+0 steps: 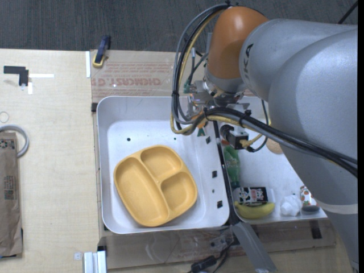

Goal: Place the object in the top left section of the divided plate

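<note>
A yellow divided plate point(154, 184) lies in the left white bin point(108, 152), with two small sections on its right side and one long section on its left; all three hold nothing. My gripper point(203, 120) hangs over the divider between the two bins, up and to the right of the plate, wrapped by cables and largely covered by the wrist. A small green thing point(200, 132) shows just under it; whether it is held I cannot tell.
The right bin point(284, 218) holds a green packet point(231, 159), a black-and-white box point(252, 195), a banana point(254, 211), a white lump point(290, 206) and a small figure point(307, 198). The big grey arm point(307, 95) covers most of that bin.
</note>
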